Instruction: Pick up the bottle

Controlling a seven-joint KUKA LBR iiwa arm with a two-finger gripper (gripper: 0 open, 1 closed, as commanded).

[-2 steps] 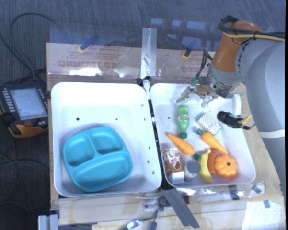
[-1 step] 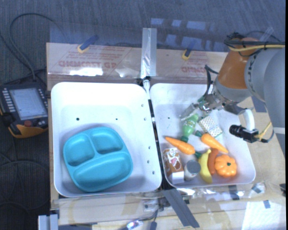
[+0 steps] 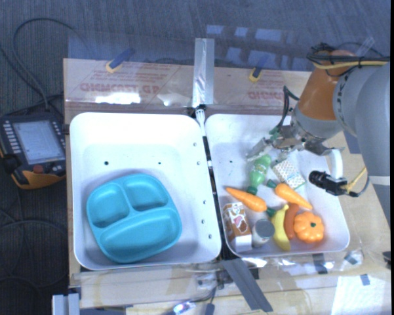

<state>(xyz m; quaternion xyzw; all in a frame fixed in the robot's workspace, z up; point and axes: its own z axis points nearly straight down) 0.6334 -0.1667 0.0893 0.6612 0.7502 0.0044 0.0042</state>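
Two white bins side by side on the surface point(image 3: 374, 241). Left bin point(image 3: 118, 133): a blue divided plate point(image 3: 134, 216) in the near half, bare floor along the far wall. Right bin point(image 3: 233, 133): the green bottle point(image 3: 258, 172) lies near the centre, just beyond one carrot point(image 3: 246, 199); a second carrot point(image 3: 292, 195), a checkered packet point(image 3: 288, 171), a banana point(image 3: 280, 228), a small pumpkin point(image 3: 307, 228), a printed carton point(image 3: 236, 220) and a grey can point(image 3: 263, 229) crowd the near half — open floor remains at the far left corner. The pincer point(image 3: 280, 140) sits just above and right of the bottle; whether it is apart or together cannot be told. A handheld control pendant point(image 3: 31, 146) lies on the floor, left.
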